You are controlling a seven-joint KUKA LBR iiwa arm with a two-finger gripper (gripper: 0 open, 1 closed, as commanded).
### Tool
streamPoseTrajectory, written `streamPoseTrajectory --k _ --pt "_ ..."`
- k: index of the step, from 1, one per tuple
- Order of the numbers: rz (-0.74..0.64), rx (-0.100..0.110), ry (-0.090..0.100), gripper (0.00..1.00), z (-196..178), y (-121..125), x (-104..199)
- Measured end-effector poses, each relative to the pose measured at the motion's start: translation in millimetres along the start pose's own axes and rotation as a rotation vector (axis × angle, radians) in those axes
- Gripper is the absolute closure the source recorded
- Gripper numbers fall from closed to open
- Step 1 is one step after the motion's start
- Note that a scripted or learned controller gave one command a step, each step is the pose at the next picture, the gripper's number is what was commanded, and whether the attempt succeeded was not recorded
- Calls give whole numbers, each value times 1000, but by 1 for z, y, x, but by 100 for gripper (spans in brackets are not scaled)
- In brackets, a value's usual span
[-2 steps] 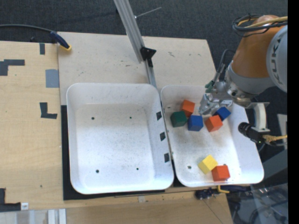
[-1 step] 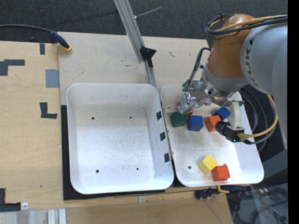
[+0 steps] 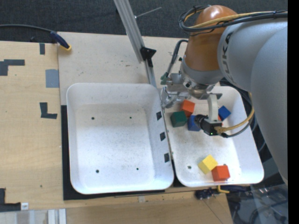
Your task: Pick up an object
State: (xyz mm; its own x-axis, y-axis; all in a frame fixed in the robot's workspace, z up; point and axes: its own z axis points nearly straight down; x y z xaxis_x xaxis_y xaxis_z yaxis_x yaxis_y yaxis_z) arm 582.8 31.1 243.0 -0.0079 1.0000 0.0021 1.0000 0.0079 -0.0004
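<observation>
Tool hovering over the block cluster

You are watching the tool hanging over the right bin, just above the green block and orange block. Its opening: cannot tell. Next you are needing a straight descent onto one block.

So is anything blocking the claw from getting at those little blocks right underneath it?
Nothing visible does. The gripper hangs just above the green block and orange block in the right bin, with only open air between. A blue block crowds close beside them.
</observation>
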Motion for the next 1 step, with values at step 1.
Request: streamPoseTrajectory --k 1 --pt "2 1 -1 100 2 3 47"
